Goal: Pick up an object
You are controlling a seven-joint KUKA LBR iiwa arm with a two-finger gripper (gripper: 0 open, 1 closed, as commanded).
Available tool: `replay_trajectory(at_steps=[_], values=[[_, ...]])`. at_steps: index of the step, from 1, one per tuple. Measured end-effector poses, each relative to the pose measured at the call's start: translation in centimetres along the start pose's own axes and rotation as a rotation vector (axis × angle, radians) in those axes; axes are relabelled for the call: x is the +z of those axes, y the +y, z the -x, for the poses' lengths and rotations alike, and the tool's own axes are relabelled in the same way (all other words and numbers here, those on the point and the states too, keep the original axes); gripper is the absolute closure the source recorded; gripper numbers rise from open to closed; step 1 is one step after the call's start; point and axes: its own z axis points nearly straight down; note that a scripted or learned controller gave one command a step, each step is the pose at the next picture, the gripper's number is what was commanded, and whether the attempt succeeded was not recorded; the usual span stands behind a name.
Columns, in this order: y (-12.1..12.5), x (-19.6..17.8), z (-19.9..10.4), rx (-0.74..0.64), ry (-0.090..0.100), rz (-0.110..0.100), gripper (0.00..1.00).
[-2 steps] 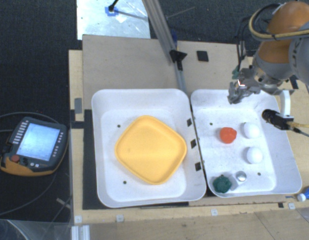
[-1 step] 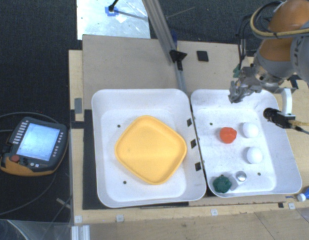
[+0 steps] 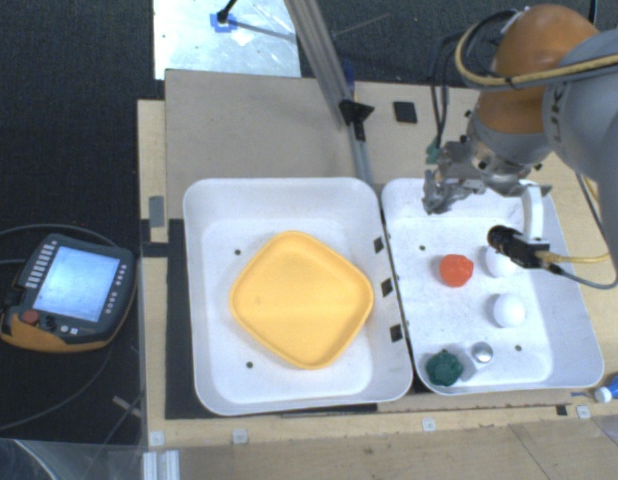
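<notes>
My gripper (image 3: 441, 198) hangs over the far left corner of the right bin (image 3: 574, 353), with nothing visible in it. Below it in that bin lie a red ball (image 3: 455, 269), a white ball (image 3: 508, 310), a dark green lump (image 3: 447, 367) and a small silver piece (image 3: 481, 352). Another white object (image 3: 500, 262) sits partly under a black fitting (image 3: 506, 239) on the arm's cable. The red ball lies roughly a gripper's length toward the front of the gripper.
A yellow square plate (image 3: 301, 298) lies in the left bin (image 3: 201, 268). A slanted metal pole (image 3: 327, 58) crosses behind the bins. A teach pendant (image 3: 64, 290) rests on the floor at the left. The grey arm with its orange band (image 3: 534, 58) reaches in over the right bin's far side.
</notes>
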Motion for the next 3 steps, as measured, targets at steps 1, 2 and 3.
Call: replay_trajectory(at_steps=[1,2,3], values=[[-1.9,-1.1,-4.3,0.0,0.0,0.001,1.0],[-4.2,-0.3,-9.6,-0.001,0.0,-0.001,1.0],[-5.6,-1.6,-14.5,-0.001,0.001,0.0,1.0]])
